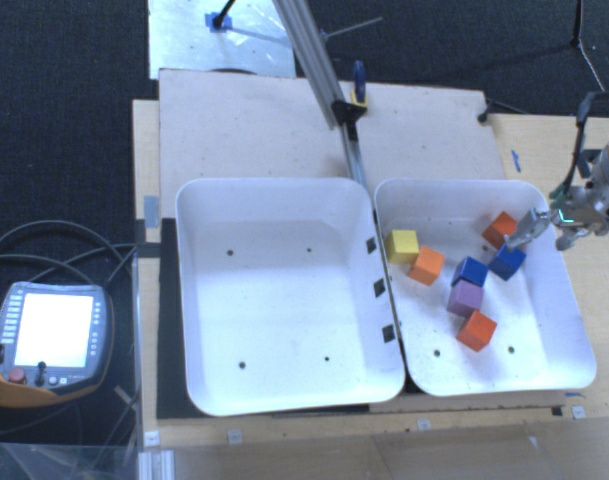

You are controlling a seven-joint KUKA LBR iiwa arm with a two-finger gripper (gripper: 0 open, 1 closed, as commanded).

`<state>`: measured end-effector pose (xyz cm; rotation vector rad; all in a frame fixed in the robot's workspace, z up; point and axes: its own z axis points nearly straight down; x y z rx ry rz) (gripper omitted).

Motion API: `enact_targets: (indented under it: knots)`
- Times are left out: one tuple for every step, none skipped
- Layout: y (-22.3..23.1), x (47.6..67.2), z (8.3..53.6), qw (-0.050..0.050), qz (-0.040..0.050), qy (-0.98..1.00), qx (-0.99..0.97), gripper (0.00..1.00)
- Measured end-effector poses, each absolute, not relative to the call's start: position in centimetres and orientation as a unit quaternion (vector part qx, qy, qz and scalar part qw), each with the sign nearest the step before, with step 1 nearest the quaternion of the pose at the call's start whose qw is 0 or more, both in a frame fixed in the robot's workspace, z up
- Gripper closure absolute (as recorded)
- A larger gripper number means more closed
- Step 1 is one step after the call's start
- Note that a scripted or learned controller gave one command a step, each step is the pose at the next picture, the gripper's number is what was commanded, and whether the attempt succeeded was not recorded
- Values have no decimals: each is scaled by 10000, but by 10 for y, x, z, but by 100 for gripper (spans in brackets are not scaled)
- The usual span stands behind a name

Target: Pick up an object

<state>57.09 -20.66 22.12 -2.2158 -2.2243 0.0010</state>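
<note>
Grey arm enters from the right edge, wrist low over the right bin (pixel 574 363), gripper (pixel 529 230) reaching leftward into the bin's upper right area. Gripper tip sits between an orange-red block (pixel 498 228) and a dark blue block (pixel 508 262), close to both; can't tell how wide it is or whether it grips anything. Other blocks in the same bin: yellow (pixel 403 244) touching orange (pixel 426 265) near the left wall, blue (pixel 470 271) above purple (pixel 466 297), red-orange (pixel 476 330) lowest. Left bin (pixel 199 368) sits beside it. Teach pendant (pixel 46 343) lies far left.
</note>
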Motion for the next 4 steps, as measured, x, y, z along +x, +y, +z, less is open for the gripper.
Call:
enact_targets:
  knots:
    - [-206, 572, 224, -9, -5, -7089, -7053, 0]
    - [-213, 570, 163, 11, 9, -7077, -7065, 0]
    - [-208, 573, 109, -20, -42, -7081, -7061, 0]
    - [-211, 578, 113, -112, -57, -7079, -7062, 0]
